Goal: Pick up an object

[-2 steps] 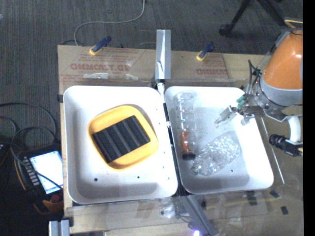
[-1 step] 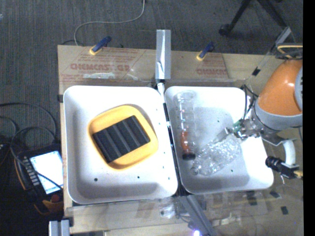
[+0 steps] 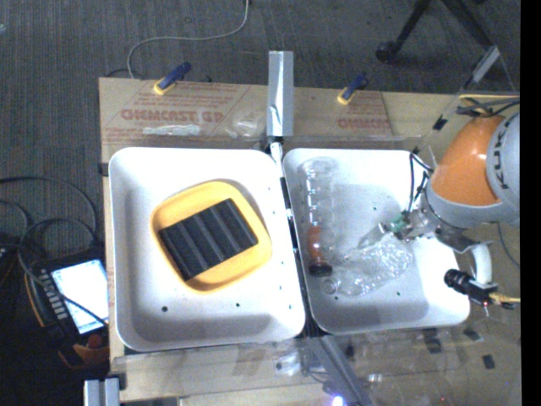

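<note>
A yellow, rounded-square object with a black ribbed top (image 3: 211,235) lies in the left bin (image 3: 135,311). In the right bin (image 3: 439,307), a clear plastic bottle (image 3: 317,197) lies along the left wall, with a brown and dark end near the front. A crumpled clear plastic piece (image 3: 372,265) lies in that bin's middle. The arm with its orange band (image 3: 469,172) reaches in from the right. My gripper (image 3: 403,225) is low over the right bin, at the upper right edge of the crumpled plastic.
Behind the bins a cardboard sheet (image 3: 169,112) is held by two blue-and-yellow clamps (image 3: 172,77). A metal post (image 3: 280,91) stands between the bins at the back. A black and white fitting (image 3: 469,277) sticks out by the right bin's front right corner.
</note>
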